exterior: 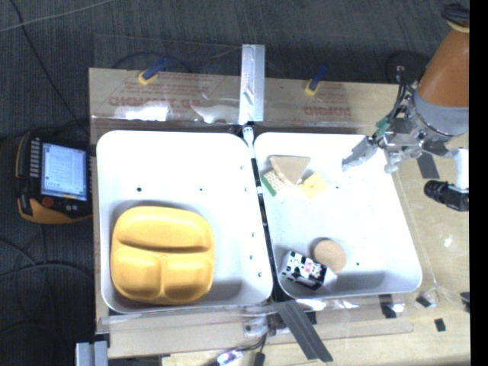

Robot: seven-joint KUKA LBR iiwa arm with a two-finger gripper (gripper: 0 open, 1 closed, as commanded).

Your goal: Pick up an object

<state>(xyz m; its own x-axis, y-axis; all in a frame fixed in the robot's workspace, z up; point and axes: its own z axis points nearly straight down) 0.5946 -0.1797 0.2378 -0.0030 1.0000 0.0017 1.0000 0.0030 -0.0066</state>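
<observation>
Far left of the gripper, a large yellow moulded foam block (162, 252) fills the near part of the left white bin (130, 147). Nearer, in the right white bin (396, 227), lie a tan wedge-shaped piece (289, 166), a small pale yellow square (313, 185), a round cork-coloured disc (329, 253) and a small black-and-white printed box (304, 270). The gripper (357, 157) hovers at the bin's far right corner, carrying nothing; whether it is spread cannot be told. Judged: pick not begun, and the wedge lies closest.

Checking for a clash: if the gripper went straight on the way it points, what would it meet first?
Probably the yellow sponge piece in the right bin; the gripper points down-left toward it, though depth is unclear.
</observation>
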